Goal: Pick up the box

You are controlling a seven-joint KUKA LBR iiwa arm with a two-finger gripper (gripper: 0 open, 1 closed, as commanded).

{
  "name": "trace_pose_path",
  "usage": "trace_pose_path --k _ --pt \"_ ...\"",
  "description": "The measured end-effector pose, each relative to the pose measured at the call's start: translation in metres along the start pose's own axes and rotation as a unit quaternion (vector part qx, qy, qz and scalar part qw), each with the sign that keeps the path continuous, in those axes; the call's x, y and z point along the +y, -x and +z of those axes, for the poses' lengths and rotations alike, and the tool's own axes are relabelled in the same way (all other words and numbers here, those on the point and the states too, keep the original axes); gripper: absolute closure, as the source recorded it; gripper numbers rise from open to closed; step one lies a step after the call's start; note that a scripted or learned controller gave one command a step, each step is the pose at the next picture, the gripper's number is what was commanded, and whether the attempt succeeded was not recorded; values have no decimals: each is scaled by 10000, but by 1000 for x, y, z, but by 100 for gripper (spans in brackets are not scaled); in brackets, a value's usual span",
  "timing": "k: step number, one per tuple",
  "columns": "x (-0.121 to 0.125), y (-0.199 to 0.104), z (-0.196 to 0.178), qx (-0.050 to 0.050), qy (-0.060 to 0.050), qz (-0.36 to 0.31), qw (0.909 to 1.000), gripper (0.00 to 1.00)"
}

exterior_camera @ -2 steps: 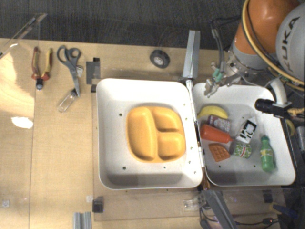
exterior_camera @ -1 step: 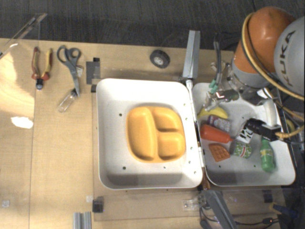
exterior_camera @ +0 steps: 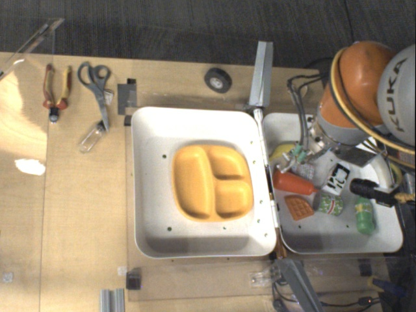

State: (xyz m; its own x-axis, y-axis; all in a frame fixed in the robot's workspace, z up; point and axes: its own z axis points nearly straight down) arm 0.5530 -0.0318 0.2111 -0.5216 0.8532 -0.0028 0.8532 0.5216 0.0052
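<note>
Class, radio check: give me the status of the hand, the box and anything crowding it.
Hand low in right bin, grip not readable. Box lies just beside it, not held. Carrot, can and waffle close by.

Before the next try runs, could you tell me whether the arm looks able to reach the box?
Probably yes: the box lies with its top showing in the right bin, just beside the end effector, though the can and carrot crowd it.
</note>
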Motion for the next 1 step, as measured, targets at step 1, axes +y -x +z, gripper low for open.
trace_pose_path --k 1 --pt "-18 -26 -49 -6 10 788 9969 100"
